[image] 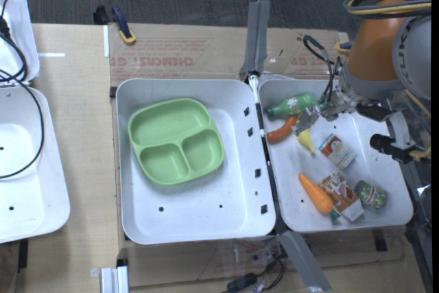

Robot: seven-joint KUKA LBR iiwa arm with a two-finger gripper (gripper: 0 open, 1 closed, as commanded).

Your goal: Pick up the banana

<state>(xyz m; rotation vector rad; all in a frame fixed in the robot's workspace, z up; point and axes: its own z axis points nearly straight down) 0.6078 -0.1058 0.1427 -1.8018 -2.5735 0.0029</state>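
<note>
The metal claw [308,121] hangs low in the right white bin [394,213]. The small yellow banana [305,141] lies just under it. A green bottle [291,105] sits just left and above. An orange sausage [280,131] lies to its left. An orange carrot [315,193] lies well below. A green divided plate [176,141] rests far left.

One fixed camera sits above the table [75,44], looking down at a slant (both bins [137,216] in frame).
</note>
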